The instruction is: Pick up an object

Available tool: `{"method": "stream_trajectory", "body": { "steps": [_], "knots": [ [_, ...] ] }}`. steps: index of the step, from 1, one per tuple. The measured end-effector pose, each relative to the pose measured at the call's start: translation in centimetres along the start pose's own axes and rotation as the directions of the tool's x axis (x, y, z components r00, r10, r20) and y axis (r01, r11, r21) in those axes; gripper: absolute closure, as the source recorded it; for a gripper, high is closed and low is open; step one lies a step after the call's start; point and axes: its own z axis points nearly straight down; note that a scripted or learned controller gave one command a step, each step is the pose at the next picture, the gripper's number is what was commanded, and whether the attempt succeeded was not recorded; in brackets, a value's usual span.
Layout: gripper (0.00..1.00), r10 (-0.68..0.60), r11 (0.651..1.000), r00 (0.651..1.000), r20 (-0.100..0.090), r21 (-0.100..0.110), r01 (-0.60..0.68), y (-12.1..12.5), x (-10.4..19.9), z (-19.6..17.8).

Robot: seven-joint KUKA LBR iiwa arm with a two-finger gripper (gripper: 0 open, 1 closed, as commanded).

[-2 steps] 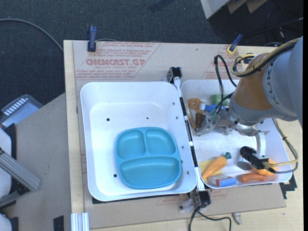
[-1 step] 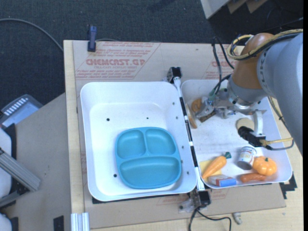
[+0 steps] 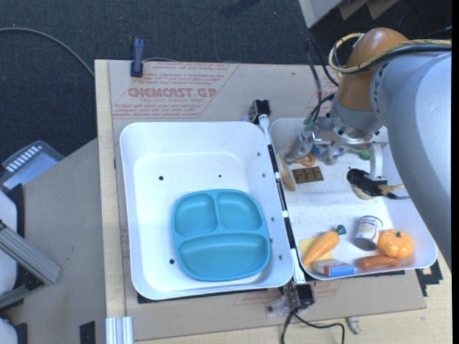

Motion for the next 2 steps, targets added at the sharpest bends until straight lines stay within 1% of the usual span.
{"method": "stream_trajectory", "body": {
  "steps": [1, 2],
  "knots": [
    [0.00, 0.002, 1.000, 1.000, 0.004, -0.001, -0.002, -0.02, 0.13, 0.01],
    [0.00, -0.001, 1.000, 1.000, 0.005, -0.014, 0.001, -0.46, 0.08, -0.13]
  ]
}}
